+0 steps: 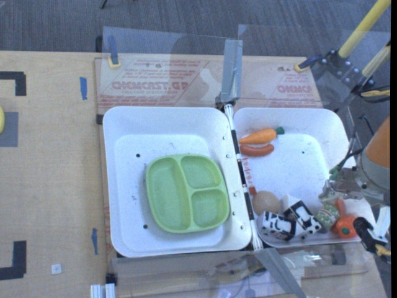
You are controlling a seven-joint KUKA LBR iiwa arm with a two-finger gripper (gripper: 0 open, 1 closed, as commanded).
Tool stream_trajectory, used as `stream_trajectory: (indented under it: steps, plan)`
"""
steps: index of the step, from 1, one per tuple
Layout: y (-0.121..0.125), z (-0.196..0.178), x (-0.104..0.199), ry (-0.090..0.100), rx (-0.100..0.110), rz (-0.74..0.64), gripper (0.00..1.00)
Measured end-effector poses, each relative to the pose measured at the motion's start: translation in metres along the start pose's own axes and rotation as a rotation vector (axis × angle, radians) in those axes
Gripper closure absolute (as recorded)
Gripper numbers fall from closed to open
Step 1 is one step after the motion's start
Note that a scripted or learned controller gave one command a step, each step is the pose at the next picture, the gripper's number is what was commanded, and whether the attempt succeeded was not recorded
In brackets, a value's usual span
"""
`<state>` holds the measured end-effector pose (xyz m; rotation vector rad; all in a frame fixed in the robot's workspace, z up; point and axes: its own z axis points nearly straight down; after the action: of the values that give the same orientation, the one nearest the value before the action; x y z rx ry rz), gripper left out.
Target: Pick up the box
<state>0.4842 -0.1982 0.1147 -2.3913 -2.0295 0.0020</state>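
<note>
The box (289,221) is a small black-and-white patterned carton lying at the front edge of the right bin (298,160). The arm comes in from the right, and its gripper (335,192) hangs low over the bin's right side. It is just above and to the right of the box, close to a cluster of toy food. The metal wrist hardware hides the gripper's tips. Nothing shows as lifted off the bin floor.
In the right bin lie a carrot (258,135) and a red sausage (256,149) at the back. A tan round item (265,202) sits left of the box, with a greenish piece (327,216) and an orange piece (344,227) right of it. The left bin (124,135) holds a green divided plate (188,192).
</note>
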Motion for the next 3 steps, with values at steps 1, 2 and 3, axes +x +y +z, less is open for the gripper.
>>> stream_trajectory:
  steps: [1, 2, 3]
  plan:
    - [0.000, 0.000, 0.000, 0.000, 0.001, 0.000, 0.00]
    - [0.026, 0.027, 0.018, 0.006, -0.012, 0.054, 0.00]
    - [0.026, 0.020, 0.017, 0.002, -0.010, 0.051, 1.00]
